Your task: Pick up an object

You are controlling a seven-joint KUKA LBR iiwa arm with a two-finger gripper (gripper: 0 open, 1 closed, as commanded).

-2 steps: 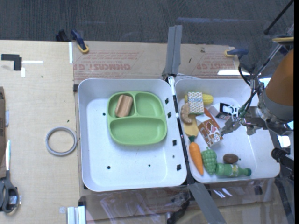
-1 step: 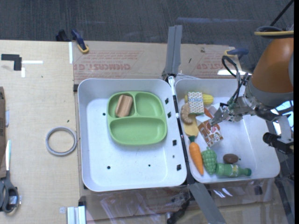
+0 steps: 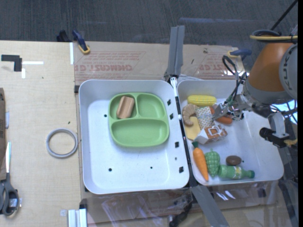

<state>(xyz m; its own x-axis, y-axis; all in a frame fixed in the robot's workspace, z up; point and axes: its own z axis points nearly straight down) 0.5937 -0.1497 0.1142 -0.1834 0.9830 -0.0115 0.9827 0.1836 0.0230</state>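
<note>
In the right bin [image 3: 265, 141], the gripper [image 3: 226, 111] hangs low over the far half of a heap of toy food, with a small orange-red piece [image 3: 225, 119] just beneath it; whether the jaws are open or closed on anything cannot be told. A corn cob [image 3: 201, 100] lies to its left, a carrot [image 3: 200, 163] and green bottle [image 3: 235, 173] nearer. The left bin [image 3: 94, 141] holds a green tray [image 3: 139, 131] with a bread roll [image 3: 125, 107].
</note>
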